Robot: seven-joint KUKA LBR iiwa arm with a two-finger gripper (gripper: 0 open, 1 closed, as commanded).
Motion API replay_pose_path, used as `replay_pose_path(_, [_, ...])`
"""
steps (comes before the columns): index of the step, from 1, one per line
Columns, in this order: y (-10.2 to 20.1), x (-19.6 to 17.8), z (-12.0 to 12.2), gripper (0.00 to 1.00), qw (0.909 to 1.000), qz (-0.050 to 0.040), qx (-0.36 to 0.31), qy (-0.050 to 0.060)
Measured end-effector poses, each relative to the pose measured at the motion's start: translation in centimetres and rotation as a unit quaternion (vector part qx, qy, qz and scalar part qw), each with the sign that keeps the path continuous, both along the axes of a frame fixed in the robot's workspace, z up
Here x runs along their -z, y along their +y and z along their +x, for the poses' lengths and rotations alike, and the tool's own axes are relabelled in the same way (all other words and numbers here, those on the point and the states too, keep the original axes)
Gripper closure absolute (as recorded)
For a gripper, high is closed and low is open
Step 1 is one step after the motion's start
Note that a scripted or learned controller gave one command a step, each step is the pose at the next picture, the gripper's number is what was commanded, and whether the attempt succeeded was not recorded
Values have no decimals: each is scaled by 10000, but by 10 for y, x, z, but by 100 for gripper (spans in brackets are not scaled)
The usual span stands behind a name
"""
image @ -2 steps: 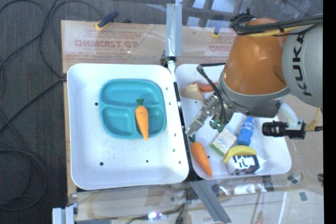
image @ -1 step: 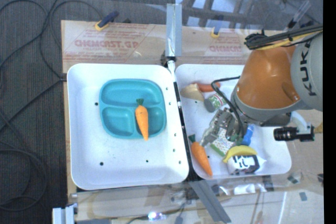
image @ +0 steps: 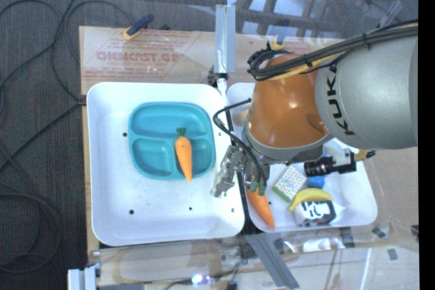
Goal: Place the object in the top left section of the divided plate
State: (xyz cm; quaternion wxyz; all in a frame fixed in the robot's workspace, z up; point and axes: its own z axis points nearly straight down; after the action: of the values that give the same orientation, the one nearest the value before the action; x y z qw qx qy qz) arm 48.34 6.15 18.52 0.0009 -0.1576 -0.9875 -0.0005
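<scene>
A teal divided plate (image: pixel 153 129) sits in the left white bin (image: pixel 109 214). An orange carrot (image: pixel 183 156) with a green top lies on the plate's right side, mostly in the lower right section. Its top touches the divider and its tip reaches the plate's front rim. My gripper (image: pixel 239 181) hangs over the wall between the two bins, to the right of the plate and clear of it. It is open, with nothing between its fingers. A second carrot (image: pixel 262 208) lies in the right bin just below the gripper.
The right bin (image: pixel 363 210) holds a white patterned block (image: pixel 291 181), a small blue item (image: pixel 315 181), a banana (image: pixel 311 196) and a black-and-white item (image: pixel 317 212). The arm's orange band (image: pixel 285 112) covers much of that bin. Cables lie on the floor at the left.
</scene>
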Motion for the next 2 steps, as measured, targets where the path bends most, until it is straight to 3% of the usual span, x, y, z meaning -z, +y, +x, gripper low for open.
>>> replay_pose_path(1, [18, 2, 0, 100, 9835, 0, -1808, -3])
replay_pose_path(2, [19, 2, 0, 0, 9835, 4, -1810, -3])
